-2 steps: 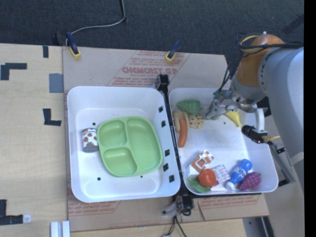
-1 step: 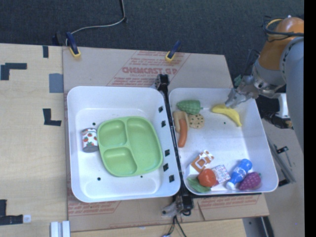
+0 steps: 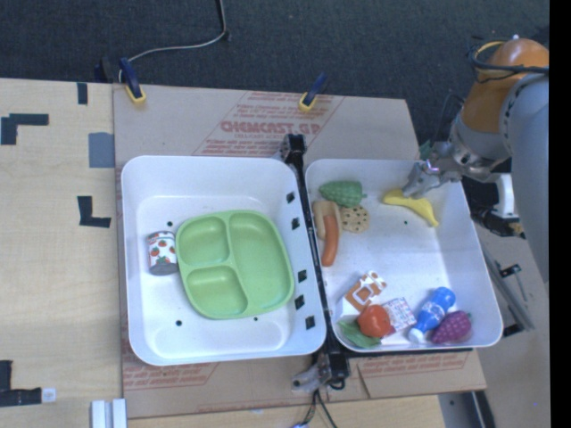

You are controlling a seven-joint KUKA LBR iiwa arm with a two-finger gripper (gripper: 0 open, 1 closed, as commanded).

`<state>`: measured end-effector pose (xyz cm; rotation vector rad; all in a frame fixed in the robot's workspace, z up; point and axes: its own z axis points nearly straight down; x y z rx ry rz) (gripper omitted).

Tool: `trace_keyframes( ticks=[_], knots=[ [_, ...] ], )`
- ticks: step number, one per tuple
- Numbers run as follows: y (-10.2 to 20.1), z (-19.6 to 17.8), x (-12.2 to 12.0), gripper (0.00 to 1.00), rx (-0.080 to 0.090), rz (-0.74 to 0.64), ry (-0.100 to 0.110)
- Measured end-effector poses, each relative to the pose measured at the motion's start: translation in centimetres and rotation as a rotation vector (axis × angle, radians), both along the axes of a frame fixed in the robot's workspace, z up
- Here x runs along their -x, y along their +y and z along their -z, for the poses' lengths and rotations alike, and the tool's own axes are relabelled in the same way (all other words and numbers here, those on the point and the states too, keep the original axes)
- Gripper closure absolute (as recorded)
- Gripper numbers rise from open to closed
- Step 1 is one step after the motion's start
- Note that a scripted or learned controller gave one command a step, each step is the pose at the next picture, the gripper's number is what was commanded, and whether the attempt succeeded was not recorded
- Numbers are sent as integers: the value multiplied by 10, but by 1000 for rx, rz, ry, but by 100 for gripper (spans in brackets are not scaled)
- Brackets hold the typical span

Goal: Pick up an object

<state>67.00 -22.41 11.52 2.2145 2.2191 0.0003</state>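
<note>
Hovering at the far right corner of the right bin [image 3: 477, 266] in the camera view, the gripper [image 3: 421, 182] is sitting just above and beside the thicker end of the banana [image 3: 413, 205], which looks like the piece being aimed at. Whether the pincer is released or clenched cannot be told from this slanted view, and nothing is visibly caught in it, so the pick is judged as not yet made: the approach appears largely done, while the grasp and the lift are remaining. The banana is lying flat on the bin floor near the far wall, its long axis running from upper left to lower right, with one tip pointing toward the green leafy toy [image 3: 342, 192] and the other toward the bin's right wall. It is lying apart from the carrot [image 3: 329, 239] and the cracker [image 3: 354, 218], and well apart from the cluster at the near edge, where the blue bottle [image 3: 432, 312] and the grapes [image 3: 452, 327] are resting. The left bin [image 3: 143, 328] is holding the green tray [image 3: 235, 263].
</note>
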Motion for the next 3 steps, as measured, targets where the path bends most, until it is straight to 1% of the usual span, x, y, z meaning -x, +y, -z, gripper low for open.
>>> trace_keyframes(
  ticks=[1, 2, 3],
  knots=[
    [0, -10, 0, 100, 3, -1, 0],
    [0, -10, 0, 0, 2, -1, 0],
    [1, -20, -1, 100, 5, -2, 0]
  ],
)
